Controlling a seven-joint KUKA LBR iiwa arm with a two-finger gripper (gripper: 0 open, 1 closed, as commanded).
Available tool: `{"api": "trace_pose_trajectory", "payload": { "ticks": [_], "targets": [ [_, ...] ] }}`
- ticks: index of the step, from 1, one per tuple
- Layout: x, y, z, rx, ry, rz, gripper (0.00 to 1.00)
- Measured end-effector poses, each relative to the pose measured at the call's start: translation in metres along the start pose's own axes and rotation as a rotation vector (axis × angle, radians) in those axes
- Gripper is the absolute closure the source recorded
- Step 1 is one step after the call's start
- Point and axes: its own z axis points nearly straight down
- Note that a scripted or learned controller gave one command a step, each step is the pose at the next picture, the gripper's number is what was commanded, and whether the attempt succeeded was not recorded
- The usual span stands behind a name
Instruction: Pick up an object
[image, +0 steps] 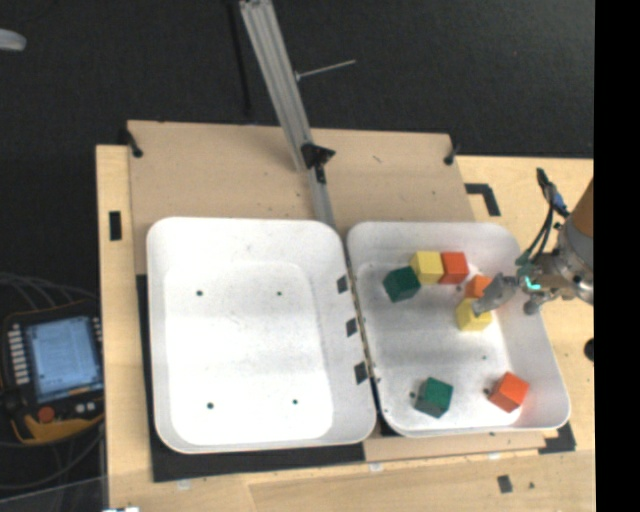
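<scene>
Reaching in from the right, the arm (578, 225) is seen over the right bin (530, 400), with the gripper (487, 300) placed just above a yellow cube (472, 317). Whether that cube is actually clamped cannot be told; finger state is not resolved at this slant. An orange block (481, 285) is seen touching the gripper's upper side. Further back in the same bin, a green cube (401, 284), a second yellow cube (429, 266) and an orange cube (454, 267) are grouped close together. Near the front wall, another green cube (434, 397) and a red-orange cube (508, 391) are set well apart. The left bin (170, 250) is positioned alongside, edges touching. A handheld pendant (55, 365) is seen at far left.
</scene>
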Motion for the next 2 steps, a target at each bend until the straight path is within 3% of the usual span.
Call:
{"api": "trace_pose_trajectory", "payload": {
  "ticks": [2],
  "targets": [
    [0.002, -0.004, 0.086, 0.005, -0.002, 0.004, 0.0]
  ]
}}
